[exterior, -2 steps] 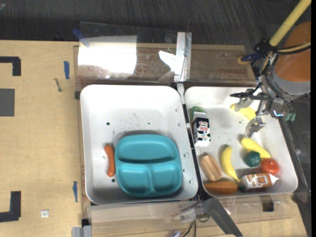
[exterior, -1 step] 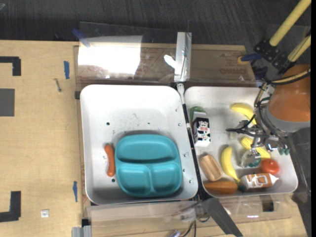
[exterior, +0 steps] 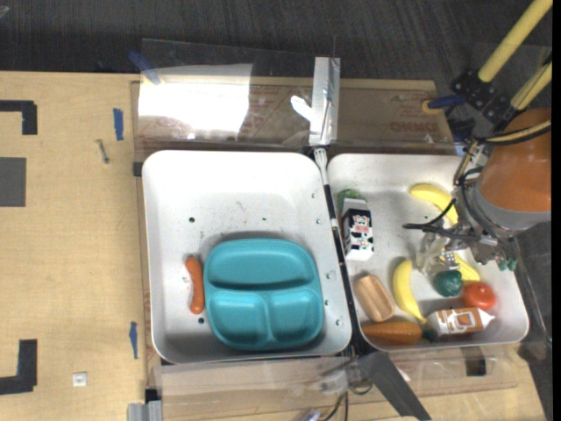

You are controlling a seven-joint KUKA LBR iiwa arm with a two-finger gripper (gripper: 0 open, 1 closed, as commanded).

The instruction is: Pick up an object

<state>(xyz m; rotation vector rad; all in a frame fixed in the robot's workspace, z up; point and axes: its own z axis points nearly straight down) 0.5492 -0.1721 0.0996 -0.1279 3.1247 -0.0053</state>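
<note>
Bins come first by size: the left bin (exterior: 166, 200) and the right bin (exterior: 386, 178) sit side by side, and everything else is placed here against the right bin. The arm (exterior: 517, 178), grey with its orange band, reaches over that bin's far right side. Beyond the bin's left wall, in the left bin, lies a teal divided tray (exterior: 263, 292) with an orange carrot (exterior: 195, 283) just beside it. Inside the right bin, a yellow banana (exterior: 404, 289) lies near the middle and a second banana (exterior: 431, 196) nearer the back wall. A black-and-white carton (exterior: 358, 229) rests against the bin's left wall, a tan bread roll (exterior: 375, 298) and an orange sausage-like piece (exterior: 392, 331) lie toward its front, and a small juice carton (exterior: 458, 321) lies along the front right. A red tomato (exterior: 479, 296) and a dark green round item (exterior: 448, 281) sit close together right of the middle. The gripper (exterior: 449, 254) hangs low just over the green item, but whether its fingers are spread or closed cannot be told from this slant, and nothing is plainly seen between them. Judged from this, the pick is not yet done: every object appears to rest in the bin, and a closing grasp and a lift are still left.
</note>
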